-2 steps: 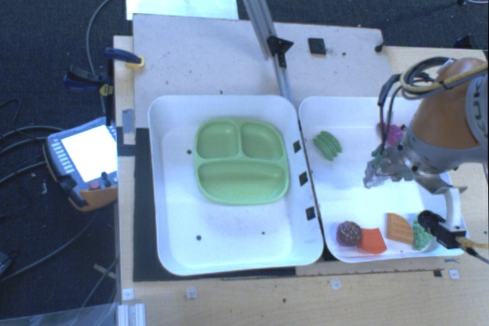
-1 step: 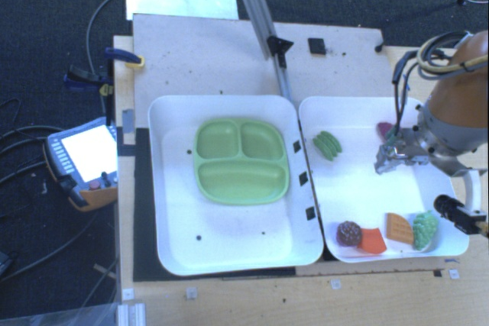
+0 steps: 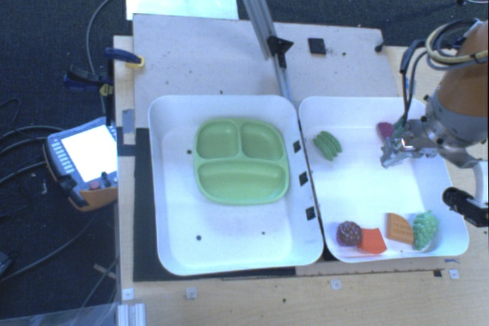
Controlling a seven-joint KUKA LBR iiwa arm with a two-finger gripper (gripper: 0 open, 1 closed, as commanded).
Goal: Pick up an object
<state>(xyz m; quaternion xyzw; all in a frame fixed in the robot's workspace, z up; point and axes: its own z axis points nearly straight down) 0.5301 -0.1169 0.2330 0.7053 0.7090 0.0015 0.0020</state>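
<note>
Camera view. Wooden bench (image 3: 229, 50) at frame centre on dark carpet; cables across floor; teach pendant (image 3: 82, 164) at left edge. Two white bins side by side: left bin (image 3: 176, 240) holds green divided plate (image 3: 242, 161).

Right bin (image 3: 367, 187) holds green pod (image 3: 328, 145) at upper left, plus row along lower edge (brown ball (image 3: 349, 233), orange wedge (image 3: 373, 241), tan slice (image 3: 399, 228), green leafy piece (image 3: 425, 228)).

Gripper (image 3: 397, 153) at right of frame, low over right bin, beside small magenta object (image 3: 385, 130); finger spread not discernible, contact cannot tell.

My claw (image 3: 397, 149) partly hides a small pink thing (image 3: 384, 129) (too blurred to name); my arm (image 3: 462, 88) runs off the right edge.
</note>
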